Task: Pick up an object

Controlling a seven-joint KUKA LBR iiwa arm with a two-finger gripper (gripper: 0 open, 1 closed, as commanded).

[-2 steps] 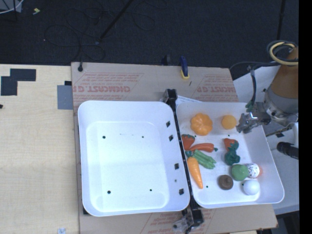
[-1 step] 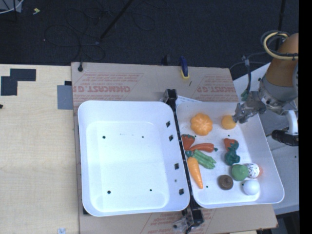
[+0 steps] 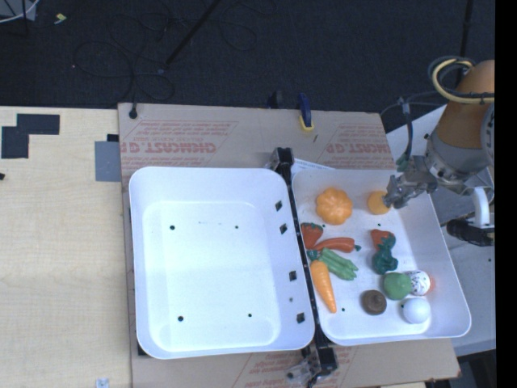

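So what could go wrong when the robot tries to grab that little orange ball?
The small orange ball is round and sits near the right bin's far wall, so the gripper beside it could nudge it and make it roll away. The gripper might also bump that wall. The orange pumpkin lies close by and could get knocked.

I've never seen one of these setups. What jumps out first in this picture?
The bright heap of toy food in the right bin: an orange pumpkin, a carrot, a white ball. At that bin's far edge, the gripper sits beside a small orange fruit.
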